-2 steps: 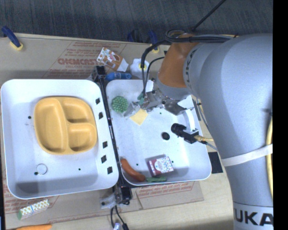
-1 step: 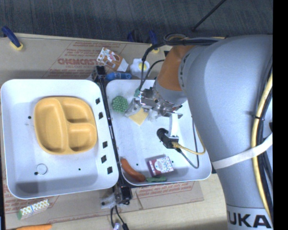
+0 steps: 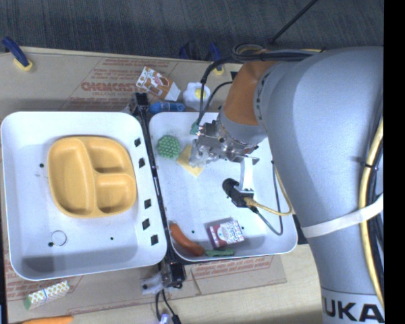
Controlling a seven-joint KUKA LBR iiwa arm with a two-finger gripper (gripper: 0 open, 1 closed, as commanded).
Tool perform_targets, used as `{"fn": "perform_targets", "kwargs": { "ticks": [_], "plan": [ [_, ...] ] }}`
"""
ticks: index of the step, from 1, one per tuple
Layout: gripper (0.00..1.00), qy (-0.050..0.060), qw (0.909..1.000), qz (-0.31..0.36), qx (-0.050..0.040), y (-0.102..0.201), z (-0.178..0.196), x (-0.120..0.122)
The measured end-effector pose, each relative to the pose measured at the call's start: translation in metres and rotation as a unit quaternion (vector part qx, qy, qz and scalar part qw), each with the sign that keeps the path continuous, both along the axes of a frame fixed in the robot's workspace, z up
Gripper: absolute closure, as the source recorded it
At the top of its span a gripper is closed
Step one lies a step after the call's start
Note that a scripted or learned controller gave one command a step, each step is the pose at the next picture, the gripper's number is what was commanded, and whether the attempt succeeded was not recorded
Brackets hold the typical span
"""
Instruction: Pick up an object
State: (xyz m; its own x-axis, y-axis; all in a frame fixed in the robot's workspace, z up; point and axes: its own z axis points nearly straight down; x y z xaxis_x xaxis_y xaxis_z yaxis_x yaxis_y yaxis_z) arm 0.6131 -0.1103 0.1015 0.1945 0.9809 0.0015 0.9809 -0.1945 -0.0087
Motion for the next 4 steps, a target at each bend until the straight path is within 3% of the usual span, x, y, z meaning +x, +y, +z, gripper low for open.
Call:
{"fn": "perform_targets", "kwargs": {
  "ticks": [1, 2, 3, 4],
  "plan": [
    [1.00, -0.002, 0.9960, 0.089, -0.0005, -0.086, -0.010, -0.018],
    [1.00, -0.005, 0.9392, 0.343, -0.0004, -0.049, -0.009, 0.044],
    [0.00, -0.005, 0.9392, 0.343, -0.0003, -0.049, -0.009, 0.044],
    [0.00, -0.003, 0.9145, 0.405, 0.0012, 0.008, -0.010, -0.022]
  ]
}}
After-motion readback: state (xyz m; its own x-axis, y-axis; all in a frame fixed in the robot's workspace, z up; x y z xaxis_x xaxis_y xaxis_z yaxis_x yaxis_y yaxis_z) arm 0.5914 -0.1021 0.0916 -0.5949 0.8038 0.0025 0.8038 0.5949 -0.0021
